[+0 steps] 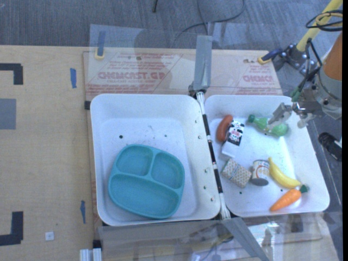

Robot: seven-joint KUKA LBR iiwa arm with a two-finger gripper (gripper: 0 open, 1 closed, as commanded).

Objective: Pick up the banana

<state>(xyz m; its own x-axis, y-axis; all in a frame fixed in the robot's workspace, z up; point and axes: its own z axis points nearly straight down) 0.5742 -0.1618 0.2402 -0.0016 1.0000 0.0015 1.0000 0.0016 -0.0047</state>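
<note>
The two-finger metal gripper (290,115) hangs over the green toy (270,125), partly hiding it; finger state indiscernible. The curved yellow banana (283,174) lies apart, fully exposed.

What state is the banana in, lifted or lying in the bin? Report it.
Lying in the bin. The banana rests on the right bin floor beside the carrot, apart from the tool.

**Single fixed overhead camera, slanted view**

We get one camera, mounted above the bench (38,145), looking down at a slant. Far edge of the bench and grey floor (81,4) sit at frame top, near edge at bottom. Mid distance: both white bins fit whole, left bin (103,113) and right bin (318,186). The arm (331,75) enters from frame right. No second view to overlap.
</note>
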